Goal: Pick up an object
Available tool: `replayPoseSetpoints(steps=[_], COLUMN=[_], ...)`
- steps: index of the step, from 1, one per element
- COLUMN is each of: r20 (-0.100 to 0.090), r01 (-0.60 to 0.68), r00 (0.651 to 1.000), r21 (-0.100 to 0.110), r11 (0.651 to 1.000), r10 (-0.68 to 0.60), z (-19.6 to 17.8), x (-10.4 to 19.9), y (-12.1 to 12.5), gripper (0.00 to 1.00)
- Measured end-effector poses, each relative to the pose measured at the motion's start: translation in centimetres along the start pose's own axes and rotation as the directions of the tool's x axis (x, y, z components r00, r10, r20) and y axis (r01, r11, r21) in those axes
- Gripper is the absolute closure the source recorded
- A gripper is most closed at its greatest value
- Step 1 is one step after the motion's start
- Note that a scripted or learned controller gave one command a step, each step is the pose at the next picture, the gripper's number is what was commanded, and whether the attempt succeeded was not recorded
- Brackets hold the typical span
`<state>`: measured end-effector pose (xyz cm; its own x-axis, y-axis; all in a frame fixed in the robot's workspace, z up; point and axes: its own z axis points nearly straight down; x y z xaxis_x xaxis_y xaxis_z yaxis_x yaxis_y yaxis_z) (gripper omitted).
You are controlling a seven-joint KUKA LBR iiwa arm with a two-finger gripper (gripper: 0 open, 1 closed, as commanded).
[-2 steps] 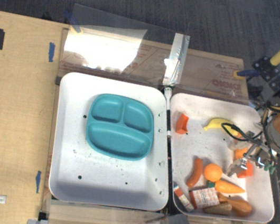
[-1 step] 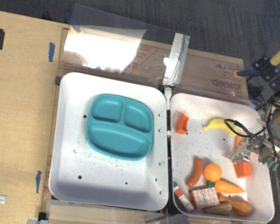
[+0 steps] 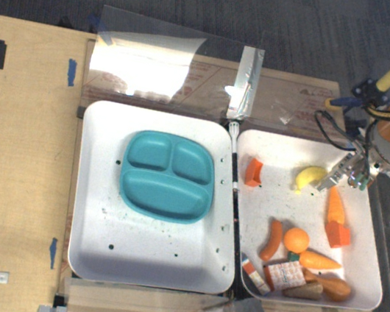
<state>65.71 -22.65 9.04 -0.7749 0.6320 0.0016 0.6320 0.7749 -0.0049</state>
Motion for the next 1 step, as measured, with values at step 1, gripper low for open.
replayPoseSetpoints(steps=[1], r20=[0.018], r01=[-0.048], r00=[0.999], r21=[-0.015], r11=[0.999], r10=[0.049], z=[-10.25], x=[3.87], y=[3.54], gripper=[1.0])
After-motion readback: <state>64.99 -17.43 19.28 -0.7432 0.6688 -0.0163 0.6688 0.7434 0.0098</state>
